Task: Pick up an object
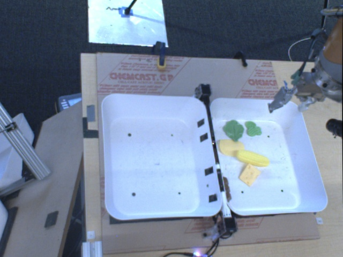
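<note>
While the end effector (291, 98) hangs open, a banana (253, 158) lies below.

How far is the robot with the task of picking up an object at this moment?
Nothing looks done yet. The gripper hangs open above the far edge of the right bin with nothing between its fingers. The green pieces, the yellow banana and the cheese wedge lie in that bin. Descending, gripping and lifting one are all left.

A robotics lab, by the look of it. Left of the gripper (290, 97), two white bins (155, 208) sit clamped on a board-covered bench (139, 76), dark carpet (43, 36) beyond
</note>
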Available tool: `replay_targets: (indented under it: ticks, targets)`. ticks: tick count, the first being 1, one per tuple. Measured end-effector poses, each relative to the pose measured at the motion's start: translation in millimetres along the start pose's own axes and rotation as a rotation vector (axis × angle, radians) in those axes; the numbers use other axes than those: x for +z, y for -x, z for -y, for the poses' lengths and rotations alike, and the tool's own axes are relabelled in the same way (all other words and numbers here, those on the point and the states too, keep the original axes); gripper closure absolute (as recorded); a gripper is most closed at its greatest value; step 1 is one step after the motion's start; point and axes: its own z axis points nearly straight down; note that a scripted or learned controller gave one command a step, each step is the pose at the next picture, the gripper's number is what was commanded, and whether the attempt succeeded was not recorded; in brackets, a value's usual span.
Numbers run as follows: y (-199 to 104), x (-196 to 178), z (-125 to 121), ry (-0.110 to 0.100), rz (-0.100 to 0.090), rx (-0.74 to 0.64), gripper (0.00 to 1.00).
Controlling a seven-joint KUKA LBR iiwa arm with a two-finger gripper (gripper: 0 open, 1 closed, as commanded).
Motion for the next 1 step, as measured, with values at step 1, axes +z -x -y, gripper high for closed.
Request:
replay_targets:
  ticks: [1]
  targets:
    - [-1.1,129.0,73.8,-0.011,-0.004,0.004,0.00]
